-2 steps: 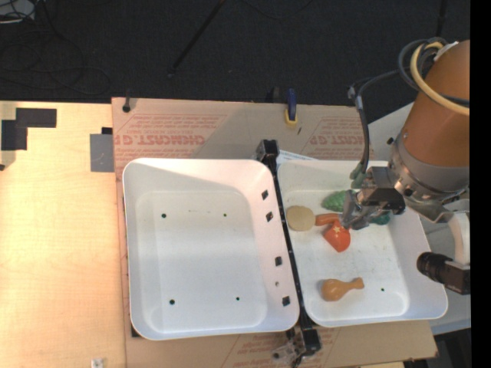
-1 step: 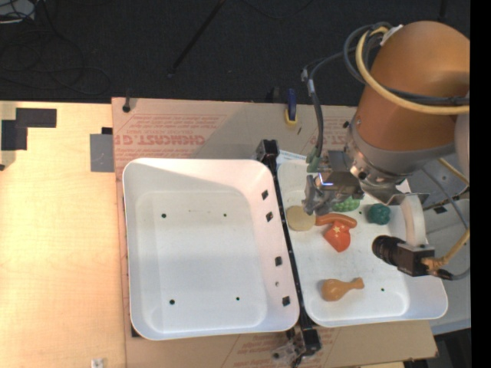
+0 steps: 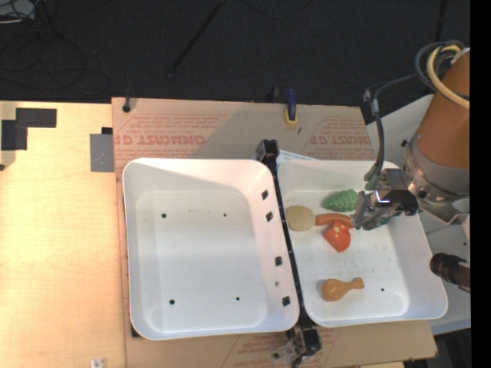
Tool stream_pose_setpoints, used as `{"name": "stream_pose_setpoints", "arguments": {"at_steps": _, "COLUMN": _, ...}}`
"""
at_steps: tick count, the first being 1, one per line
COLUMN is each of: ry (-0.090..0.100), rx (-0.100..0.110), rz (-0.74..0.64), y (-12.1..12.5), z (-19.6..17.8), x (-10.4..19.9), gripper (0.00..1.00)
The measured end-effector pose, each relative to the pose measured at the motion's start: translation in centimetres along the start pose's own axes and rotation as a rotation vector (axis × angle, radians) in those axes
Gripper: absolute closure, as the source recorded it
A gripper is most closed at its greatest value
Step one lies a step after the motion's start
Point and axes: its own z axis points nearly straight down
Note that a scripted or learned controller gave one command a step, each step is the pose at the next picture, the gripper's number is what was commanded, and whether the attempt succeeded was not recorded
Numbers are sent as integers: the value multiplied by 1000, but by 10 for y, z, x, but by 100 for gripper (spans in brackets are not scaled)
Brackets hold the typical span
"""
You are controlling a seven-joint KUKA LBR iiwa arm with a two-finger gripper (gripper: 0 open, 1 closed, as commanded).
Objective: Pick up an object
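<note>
The right bin point(image 3: 414, 290) holds several small items. A green leafy piece point(image 3: 341, 201) lies near its back. A tan round piece point(image 3: 300, 218) sits by the divider. A thin red-orange piece point(image 3: 333, 219) lies just above a red strawberry-like piece point(image 3: 337, 238). An orange-tan drumstick shape point(image 3: 341, 288) rests toward the front. My gripper point(image 3: 367, 215) hangs low over the right bin, just right of the red pieces and the green piece, its dark fingertips close to the thin red piece. Nothing is visibly between its fingers.
The left bin point(image 3: 146, 205) stands beside the right one, with a black clip-studded divider point(image 3: 278, 244) between them. Cardboard point(image 3: 199, 133) lies under both bins. The wooden bench point(image 3: 54, 244) stretches to the left. Cables and the arm's orange band point(image 3: 453, 121) fill the right side.
</note>
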Motion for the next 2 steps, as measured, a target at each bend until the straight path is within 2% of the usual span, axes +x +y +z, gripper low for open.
{"name": "stream_pose_setpoints", "arguments": {"at_steps": 1, "ry": 3, "rx": 16, "rz": -4, "y": -2, "z": 177, "x": -30, "gripper": 100}}
{"name": "stream_pose_setpoints", "arguments": {"at_steps": 2, "ry": 5, "rx": -9, "rz": -15, "y": 3, "z": 87, "x": 32, "gripper": 100}}
